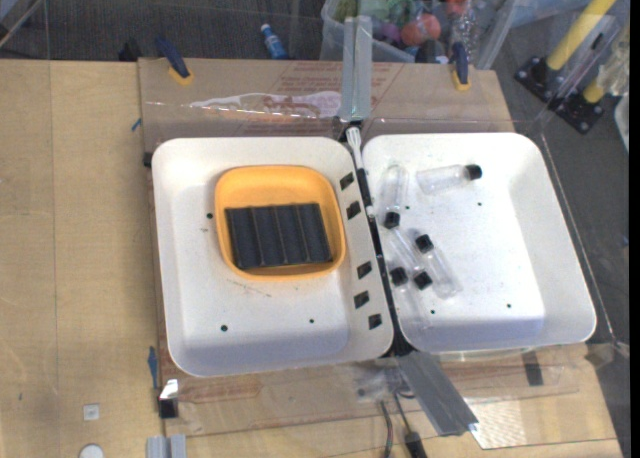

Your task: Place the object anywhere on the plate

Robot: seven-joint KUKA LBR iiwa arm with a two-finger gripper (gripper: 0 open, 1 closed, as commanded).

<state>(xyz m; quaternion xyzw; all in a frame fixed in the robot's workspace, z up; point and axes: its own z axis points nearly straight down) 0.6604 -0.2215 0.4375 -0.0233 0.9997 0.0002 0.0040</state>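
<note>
Two white bins are seen side by side on the bench (70, 246). In the left bin (190, 331) an orange plate (278, 182) is set near the middle, and a dark ribbed block (278, 236) is laid flat on it. In the right bin (520, 276) several clear vials with black caps (418, 258) are scattered toward the left edge, with one more vial (448, 177) lying near the far edge.
</note>
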